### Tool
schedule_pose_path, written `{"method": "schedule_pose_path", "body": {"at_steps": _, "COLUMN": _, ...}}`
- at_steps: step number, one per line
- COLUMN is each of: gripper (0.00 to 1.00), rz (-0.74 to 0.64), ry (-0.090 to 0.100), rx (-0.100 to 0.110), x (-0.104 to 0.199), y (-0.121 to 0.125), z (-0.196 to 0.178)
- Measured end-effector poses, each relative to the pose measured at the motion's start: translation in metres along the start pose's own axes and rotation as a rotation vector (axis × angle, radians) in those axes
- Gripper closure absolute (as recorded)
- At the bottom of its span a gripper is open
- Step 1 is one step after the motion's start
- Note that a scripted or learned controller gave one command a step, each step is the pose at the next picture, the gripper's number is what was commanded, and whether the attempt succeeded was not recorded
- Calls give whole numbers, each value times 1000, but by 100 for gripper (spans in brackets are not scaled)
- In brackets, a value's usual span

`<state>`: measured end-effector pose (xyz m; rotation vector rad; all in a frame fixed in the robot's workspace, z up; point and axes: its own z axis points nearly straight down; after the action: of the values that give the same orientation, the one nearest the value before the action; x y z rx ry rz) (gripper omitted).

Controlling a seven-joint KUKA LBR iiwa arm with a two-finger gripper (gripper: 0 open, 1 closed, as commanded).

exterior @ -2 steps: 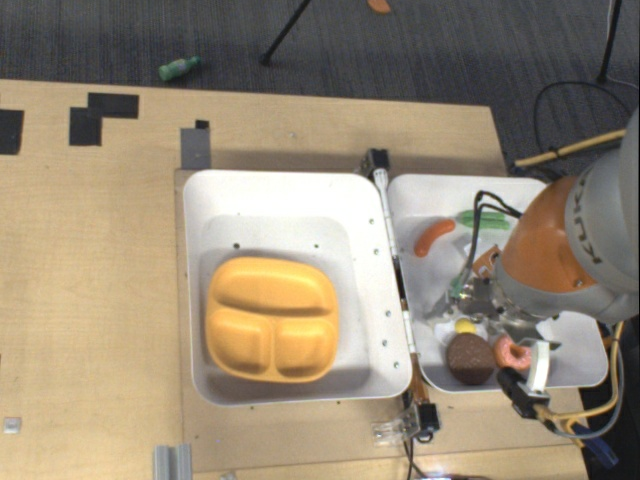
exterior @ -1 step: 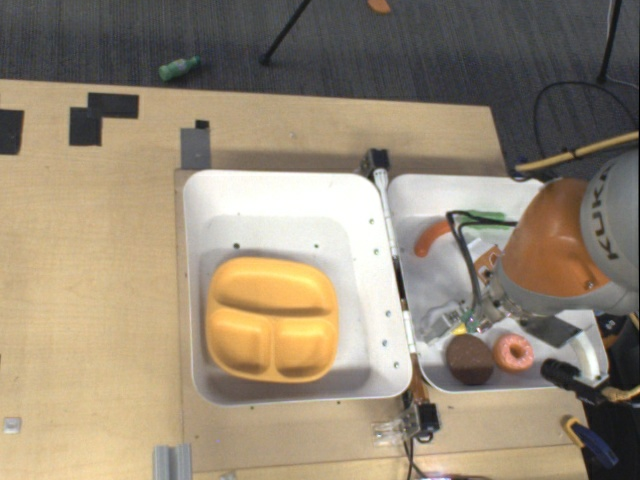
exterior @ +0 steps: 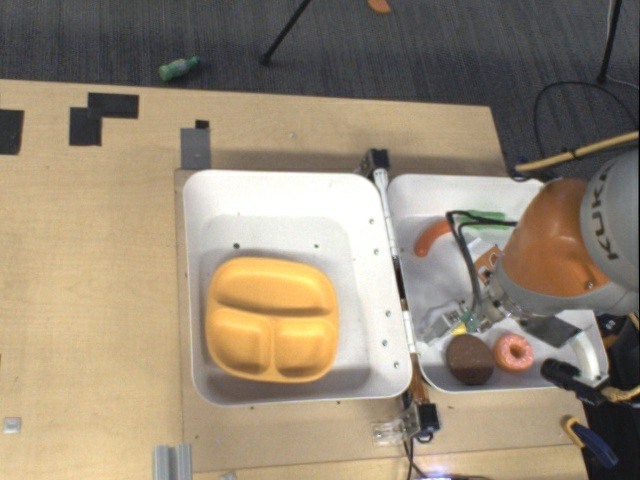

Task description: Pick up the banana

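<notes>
The arm's orange band (exterior: 550,248) and grey wrist hang over the right bin (exterior: 420,268). My gripper (exterior: 472,313) is low in that bin, near its front left, and the wrist hides most of it. A small yellow and green bit (exterior: 463,320) peeks out right at the gripper's tip. It may be an end of the banana, but it is too small to tell. I cannot see whether anything is held.
A brown chocolate donut (exterior: 469,358) and a pink donut (exterior: 516,352) lie just in front of the gripper. An orange sausage (exterior: 433,236) and a green item (exterior: 487,217) lie at the bin's back. The left bin (exterior: 280,193) holds a yellow divided plate (exterior: 270,318).
</notes>
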<state>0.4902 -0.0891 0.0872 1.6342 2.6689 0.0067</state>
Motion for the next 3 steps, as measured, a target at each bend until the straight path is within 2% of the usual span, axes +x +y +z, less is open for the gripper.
{"method": "schedule_pose_path", "body": {"at_steps": 3, "gripper": 0, "rz": 0, "ry": 0, "rx": 0, "x": 0, "y": 0, "z": 0}}
